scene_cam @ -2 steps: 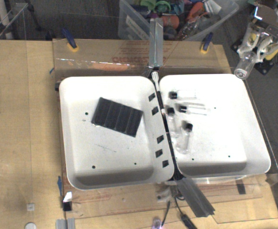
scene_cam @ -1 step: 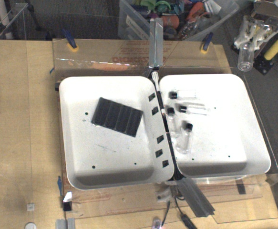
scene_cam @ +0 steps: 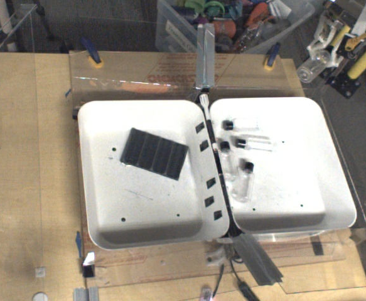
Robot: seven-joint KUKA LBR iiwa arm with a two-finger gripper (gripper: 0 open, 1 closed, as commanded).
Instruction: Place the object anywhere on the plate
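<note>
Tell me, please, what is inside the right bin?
In the right bin lie a few small clear vials with black caps, near its left wall. They are small and blurred, so their exact number is unclear.

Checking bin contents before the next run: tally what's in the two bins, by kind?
Dark ribbed rectangular plate, left bin: 1
Clear vials with black caps, right bin: 4, at and; they are see-through, so this count is uncertain.
Total: 5
</note>
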